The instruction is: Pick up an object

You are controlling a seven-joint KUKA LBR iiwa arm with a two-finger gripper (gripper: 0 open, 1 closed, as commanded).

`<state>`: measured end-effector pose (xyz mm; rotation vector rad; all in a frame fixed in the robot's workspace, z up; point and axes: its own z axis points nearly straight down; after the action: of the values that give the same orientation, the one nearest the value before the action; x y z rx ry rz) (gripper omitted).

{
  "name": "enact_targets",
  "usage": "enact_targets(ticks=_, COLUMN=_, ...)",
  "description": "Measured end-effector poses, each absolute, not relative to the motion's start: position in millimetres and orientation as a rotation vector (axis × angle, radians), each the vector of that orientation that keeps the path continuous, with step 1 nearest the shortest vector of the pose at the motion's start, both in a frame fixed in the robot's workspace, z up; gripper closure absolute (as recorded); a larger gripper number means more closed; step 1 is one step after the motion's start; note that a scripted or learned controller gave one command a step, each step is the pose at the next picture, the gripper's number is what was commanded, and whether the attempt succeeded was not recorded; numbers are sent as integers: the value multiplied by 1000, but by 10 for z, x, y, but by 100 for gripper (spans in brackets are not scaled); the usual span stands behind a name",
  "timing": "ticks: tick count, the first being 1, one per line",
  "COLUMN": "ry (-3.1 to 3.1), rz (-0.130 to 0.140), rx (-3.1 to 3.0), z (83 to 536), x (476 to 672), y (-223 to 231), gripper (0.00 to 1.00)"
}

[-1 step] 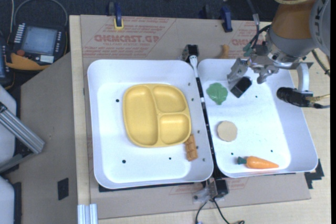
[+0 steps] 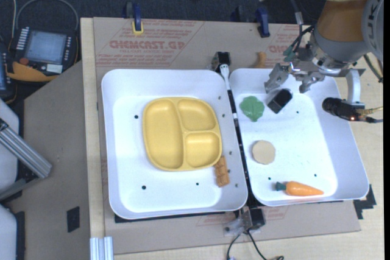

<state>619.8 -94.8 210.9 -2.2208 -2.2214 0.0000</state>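
Camera view puts the near edge of the worktop (image 2: 61,131) at the bottom, so I'll start there. In the right bin (image 2: 341,155), closest to me, a carrot (image 2: 300,189) lies along the front wall, almost touching it. A little farther in sits a flat tan disc (image 2: 264,152), like a cookie, then a green leafy piece (image 2: 251,108) near the divider between the bins. Just beside the green piece, a small black block (image 2: 279,100) lies tilted, directly under the pincer (image 2: 291,77). The fingers are spread apart with nothing between them, so the pincer is released and holds nothing, as far as I can read it.

My guess is the black block is the target, being nearest the fingertips. The risks I see from here: the block sits at an angle, so if the fingers close off-axis they may pinch a corner and flick it away. The green piece is close enough that one finger could land on it or drag it along. A descent that is too shallow would close on air.

In the left bin (image 2: 116,149) a yellow divided plate (image 2: 181,133) takes up the middle, with a small brown crumbly piece (image 2: 221,172) touching its near right corner. These are well apart from the arm and not in its way. At the far edge, blue clamps (image 2: 137,16) hold the cardboard sheet down.
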Motion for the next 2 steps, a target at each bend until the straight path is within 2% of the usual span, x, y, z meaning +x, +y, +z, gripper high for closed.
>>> enact_targets(ticks=1, ry=-2217, rz=6, rx=-2217, z=1472, x=6185, y=-934, gripper=0)
enact_targets(ticks=2, ry=-2216, rz=6, rx=-2218, z=957, x=6077, y=-959, gripper=0)
